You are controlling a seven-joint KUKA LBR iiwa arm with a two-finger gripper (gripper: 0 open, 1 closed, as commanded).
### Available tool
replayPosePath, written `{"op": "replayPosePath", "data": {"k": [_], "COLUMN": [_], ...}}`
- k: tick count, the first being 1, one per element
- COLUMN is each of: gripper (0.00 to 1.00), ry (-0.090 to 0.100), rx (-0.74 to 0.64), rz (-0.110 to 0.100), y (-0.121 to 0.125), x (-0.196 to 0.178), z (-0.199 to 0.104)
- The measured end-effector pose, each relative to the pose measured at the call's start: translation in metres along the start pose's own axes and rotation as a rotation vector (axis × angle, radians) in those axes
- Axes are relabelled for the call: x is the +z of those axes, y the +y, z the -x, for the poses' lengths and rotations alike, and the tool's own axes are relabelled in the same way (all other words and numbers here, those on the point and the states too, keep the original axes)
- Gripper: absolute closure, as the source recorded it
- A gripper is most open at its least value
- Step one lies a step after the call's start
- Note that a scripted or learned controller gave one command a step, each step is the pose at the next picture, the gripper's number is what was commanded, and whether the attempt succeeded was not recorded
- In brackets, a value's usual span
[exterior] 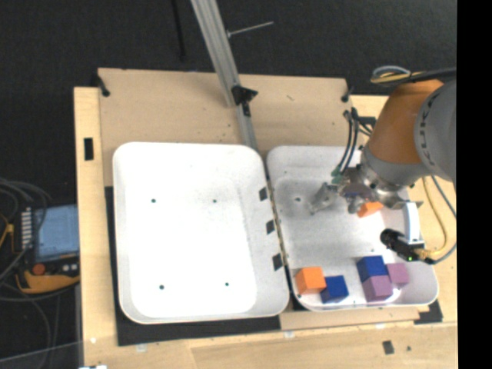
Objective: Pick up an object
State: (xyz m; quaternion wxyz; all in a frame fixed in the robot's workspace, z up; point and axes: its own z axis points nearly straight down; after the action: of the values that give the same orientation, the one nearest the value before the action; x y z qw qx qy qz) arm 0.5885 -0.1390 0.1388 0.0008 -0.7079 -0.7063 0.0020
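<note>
The pincer (326, 198) hangs over the upper middle of the right bin (307, 167), right of frame centre, its grey fingers pointing down and left toward the bin floor; whether they are apart or together cannot be told from this angle, and nothing can be seen between them. Just right of it, under the wrist, a small orange piece (370, 209) shows; whether that is a loose object or part of the arm cannot be told. Behind it the arm (407, 141) rises toward the right edge of the frame, grey with its orange band.

The task's objects lie well apart from the pincer, along the lower edge of the right bin: an orange block (310, 279) touching a small blue block (335, 288) at lower left; further right a larger blue block (371, 267), a purple block (377, 287) just below it, and a paler purple block (398, 274) beside them.

The left bin (192, 229) fills the centre-left of the frame; both sit on the tan surface (192, 106); a metal rail (219, 48) slants down from the top.
</note>
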Motion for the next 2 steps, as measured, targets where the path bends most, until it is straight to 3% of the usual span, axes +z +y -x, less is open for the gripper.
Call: {"op": "replayPosePath", "data": {"k": [1, 2], "gripper": [1.00, 1.00], "ry": [0.002, 0.000], "rx": [0.007, -0.005], "rz": [0.009, 0.012], "y": [0.002, 0.002], "x": [-0.014, -0.077], "z": [0.000, -0.003]}}
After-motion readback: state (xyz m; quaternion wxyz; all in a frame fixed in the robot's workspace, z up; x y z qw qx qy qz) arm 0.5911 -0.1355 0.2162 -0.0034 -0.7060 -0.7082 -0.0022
